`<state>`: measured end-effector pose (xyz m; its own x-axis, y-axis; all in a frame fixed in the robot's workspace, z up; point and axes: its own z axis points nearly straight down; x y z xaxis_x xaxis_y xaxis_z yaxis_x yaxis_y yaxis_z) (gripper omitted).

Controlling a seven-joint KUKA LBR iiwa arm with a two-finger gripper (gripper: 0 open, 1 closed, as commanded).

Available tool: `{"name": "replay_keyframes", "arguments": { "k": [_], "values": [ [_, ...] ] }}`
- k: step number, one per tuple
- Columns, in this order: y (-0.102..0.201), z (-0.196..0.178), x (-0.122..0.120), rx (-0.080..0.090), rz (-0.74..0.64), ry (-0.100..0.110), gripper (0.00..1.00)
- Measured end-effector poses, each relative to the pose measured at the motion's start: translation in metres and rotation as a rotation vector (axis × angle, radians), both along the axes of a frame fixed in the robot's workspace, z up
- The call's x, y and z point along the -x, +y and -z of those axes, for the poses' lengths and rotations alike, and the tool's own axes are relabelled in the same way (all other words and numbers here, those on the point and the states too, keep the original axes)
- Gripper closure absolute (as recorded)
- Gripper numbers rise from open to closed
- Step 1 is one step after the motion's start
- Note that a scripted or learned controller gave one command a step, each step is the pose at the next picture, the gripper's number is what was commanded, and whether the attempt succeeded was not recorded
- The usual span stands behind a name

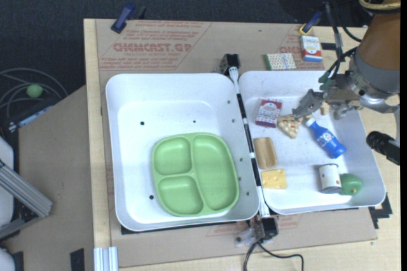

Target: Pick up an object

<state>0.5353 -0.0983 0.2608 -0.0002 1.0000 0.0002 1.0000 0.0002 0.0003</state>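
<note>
The right bin (375, 161) holds several small objects. A red and white packet (268, 113) lies near its left wall, with a pale waffle-like piece (288, 126) beside it. A blue bottle (325, 138) lies tilted in the middle. Nearer the front are a tan bread slice (264, 151), a yellow cheese wedge (275, 179), a small can (328, 177) and a green fruit (350, 184). My gripper (323, 107) hangs over the back of this bin, just above the bottle's cap end. Its fingers (309, 102) are spread open with nothing between them.
In the left bin (127, 104) lies a green divided plate (193, 173). Two small cards (280, 61) (310, 47) sit on the board behind the right bin, and a blue clamp (123, 18) grips the far left corner. A black rail (245, 126) runs between the bins.
</note>
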Motion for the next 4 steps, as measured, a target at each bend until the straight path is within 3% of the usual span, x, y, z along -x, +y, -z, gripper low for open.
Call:
{"name": "replay_keyframes", "arguments": {
  "k": [1,2,3,4],
  "values": [
    [-0.07,0.134,-0.007,0.0,0.002,0.003,0.0],
    [-0.092,0.177,0.027,0.0,0.001,0.003,0.0],
    [-0.078,0.176,-0.029,0.0,-0.001,-0.001,0.0],
    [-0.019,0.176,-0.081,-0.001,-0.002,-0.001,0.0]
  ]
}}
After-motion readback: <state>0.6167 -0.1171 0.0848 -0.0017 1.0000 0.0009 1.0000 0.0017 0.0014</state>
